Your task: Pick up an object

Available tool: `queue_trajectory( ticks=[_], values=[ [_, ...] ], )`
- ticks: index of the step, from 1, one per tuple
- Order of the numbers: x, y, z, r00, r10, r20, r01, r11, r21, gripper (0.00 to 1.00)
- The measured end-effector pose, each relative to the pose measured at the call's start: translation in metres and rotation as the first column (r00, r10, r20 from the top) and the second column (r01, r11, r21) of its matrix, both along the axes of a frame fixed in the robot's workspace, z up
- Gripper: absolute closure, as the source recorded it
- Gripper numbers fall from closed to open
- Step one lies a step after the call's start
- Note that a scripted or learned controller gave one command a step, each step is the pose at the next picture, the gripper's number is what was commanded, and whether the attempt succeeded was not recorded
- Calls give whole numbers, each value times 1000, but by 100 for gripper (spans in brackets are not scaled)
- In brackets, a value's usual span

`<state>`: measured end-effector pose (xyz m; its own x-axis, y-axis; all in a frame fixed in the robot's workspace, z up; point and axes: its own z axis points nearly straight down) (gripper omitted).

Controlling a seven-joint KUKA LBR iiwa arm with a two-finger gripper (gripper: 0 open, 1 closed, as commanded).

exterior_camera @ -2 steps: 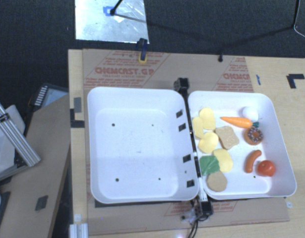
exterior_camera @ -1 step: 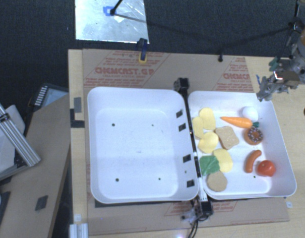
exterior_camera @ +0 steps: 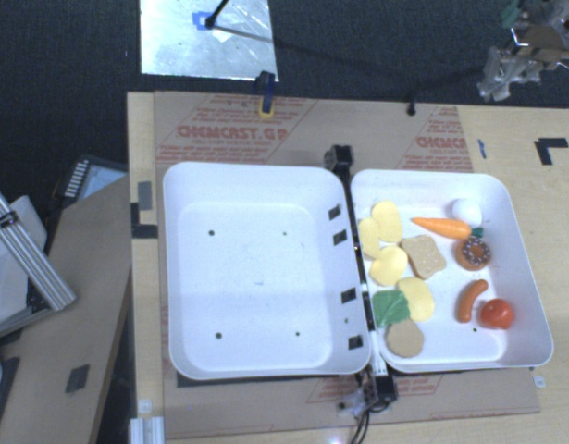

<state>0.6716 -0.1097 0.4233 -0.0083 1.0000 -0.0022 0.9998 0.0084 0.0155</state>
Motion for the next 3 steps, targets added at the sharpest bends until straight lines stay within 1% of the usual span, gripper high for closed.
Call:
queue_trajectory(
  ticks=[1,2,3],
  values=[
    [-3,52,67,1000,1,-4,-1,1000,3,100],
    [-3,87,116,1000,-1,-7,1,1000,3,100],
    [-128,103,115,1000,-3,-10,3,1000,4,100]
  ],
)
